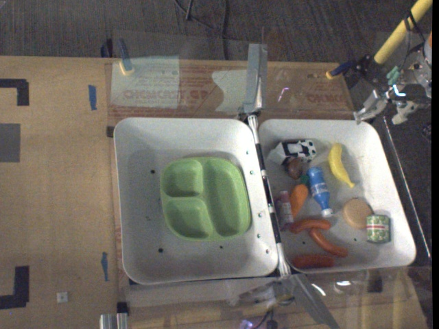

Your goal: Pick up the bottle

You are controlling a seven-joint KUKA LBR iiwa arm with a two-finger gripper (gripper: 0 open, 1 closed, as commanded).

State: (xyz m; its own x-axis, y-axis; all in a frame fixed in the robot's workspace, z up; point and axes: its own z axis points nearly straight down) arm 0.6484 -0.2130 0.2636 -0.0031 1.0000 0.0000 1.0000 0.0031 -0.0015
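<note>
A tan cardboard-covered bench (55, 204) carries two shallow white plastic bins side by side, with dark carpet-like floor (288, 12) and black cables (199, 2) beyond its far edge. The left bin (137, 252) holds one green moulded plastic tray with three compartments (204, 199), with bare white floor all around it. The right bin (398, 245) holds one small blue plastic bottle with a white cap (318, 190), lying near the bin's middle, just beside one orange carrot (298, 197); also one yellow banana (339, 164), one black-and-white cow-patterned carton (298, 149), three red sausages (315, 240), one tan round disc (357, 213) and one green-labelled can (377, 228). The bin's near right corner and far right edge lie open. The gripper (394, 94) hangs outside the right bin, past its far right corner, well apart from the bottle; whether its grip is wide or narrow cannot be told
</note>
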